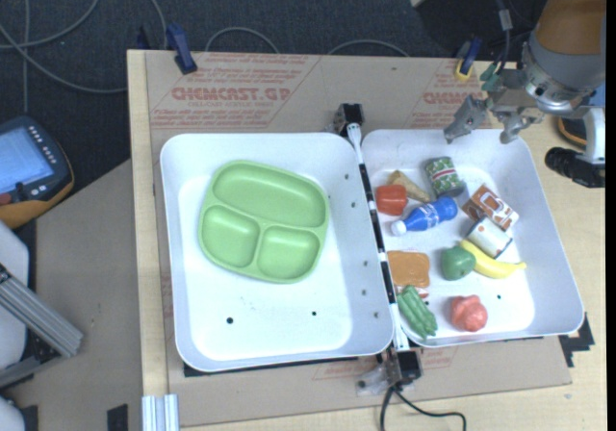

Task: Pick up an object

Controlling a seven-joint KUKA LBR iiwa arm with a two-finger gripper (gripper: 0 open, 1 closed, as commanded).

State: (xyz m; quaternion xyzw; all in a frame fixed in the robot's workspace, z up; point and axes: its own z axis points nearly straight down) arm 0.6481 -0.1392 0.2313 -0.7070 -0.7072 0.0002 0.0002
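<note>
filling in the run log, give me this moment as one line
phase: approach | gripper: open, holding nothing, above far edge of right bin | toys untouched | left bin: green tray

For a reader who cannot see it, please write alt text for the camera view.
A robot gripper, fingers open and holding nothing, hovers over the far edge of the right bin, which holds toy food including a blue bottle, a banana and a green can. The left bin holds a green divided plate.

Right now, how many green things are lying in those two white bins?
4: a green divided plastic plate in the left bin; in the right bin, a green can, a round green pepper and a long green vegetable. More may be hidden.
</note>
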